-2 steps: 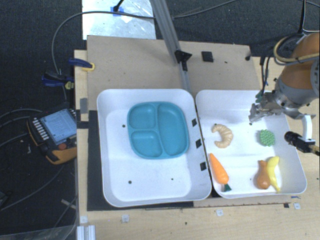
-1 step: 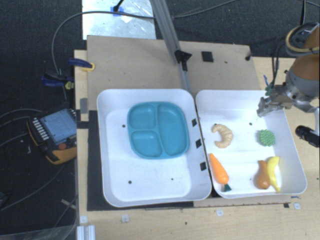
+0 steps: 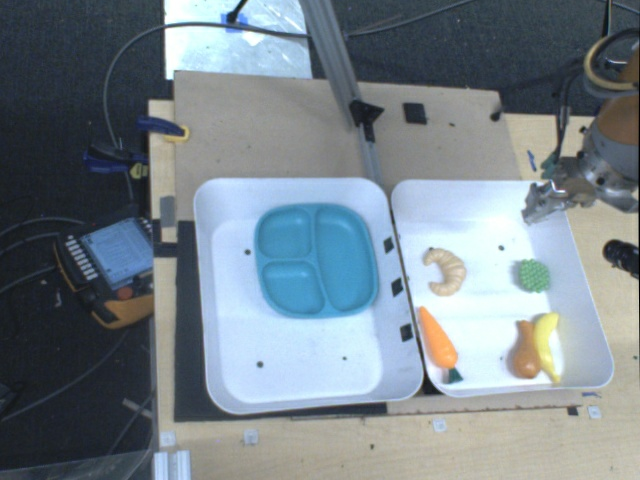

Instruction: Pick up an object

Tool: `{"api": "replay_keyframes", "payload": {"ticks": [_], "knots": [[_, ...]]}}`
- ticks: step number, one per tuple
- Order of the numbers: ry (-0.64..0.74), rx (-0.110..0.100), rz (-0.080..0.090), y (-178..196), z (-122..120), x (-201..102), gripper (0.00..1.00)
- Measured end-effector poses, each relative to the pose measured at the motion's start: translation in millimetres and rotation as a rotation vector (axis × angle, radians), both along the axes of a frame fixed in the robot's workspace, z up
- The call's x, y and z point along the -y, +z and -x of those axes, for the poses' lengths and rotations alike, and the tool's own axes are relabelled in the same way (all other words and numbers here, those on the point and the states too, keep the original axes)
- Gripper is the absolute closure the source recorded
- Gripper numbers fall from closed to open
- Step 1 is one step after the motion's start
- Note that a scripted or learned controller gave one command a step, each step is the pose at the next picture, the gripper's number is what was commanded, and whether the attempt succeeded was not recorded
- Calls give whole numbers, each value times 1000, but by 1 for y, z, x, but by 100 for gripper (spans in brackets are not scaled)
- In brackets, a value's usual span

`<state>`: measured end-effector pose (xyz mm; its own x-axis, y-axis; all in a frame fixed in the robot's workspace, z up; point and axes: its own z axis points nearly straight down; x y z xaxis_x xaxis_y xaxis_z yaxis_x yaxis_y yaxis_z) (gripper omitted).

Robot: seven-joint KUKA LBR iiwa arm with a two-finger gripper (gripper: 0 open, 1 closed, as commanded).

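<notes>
Over the right bin's far right corner hung the gripper, and from our slanted view we could not tell how it was set or whether it carried anything; nothing showed beneath it.

Going by size, we first noted the bench, a tan board carrying both bins. The left bin held a blue tray with three compartments, lying flat near the bin's middle. The right bin held all the small toys. The carrot lay along its near left side, close to the wall between the bins. The croissant lay above it, toward the bin's middle. The banana sat in the near right corner, touching a brown piece on its left that we took for a drumstick or pear. The green ball lay just above those two, near the right wall.

We judged the task to be at the approach step, with no object lifted yet. The green ball looked nearest the gripper, so the next move would call for travelling toward the near side, centring above it, and descending with room on each side of it.
</notes>
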<state>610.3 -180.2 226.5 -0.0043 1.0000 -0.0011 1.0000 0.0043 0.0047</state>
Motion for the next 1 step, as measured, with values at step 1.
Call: {"api": "replay_keyframes", "payload": {"ticks": [1], "knots": [[3, -4, -2, 2, 24, -43, 100]]}}
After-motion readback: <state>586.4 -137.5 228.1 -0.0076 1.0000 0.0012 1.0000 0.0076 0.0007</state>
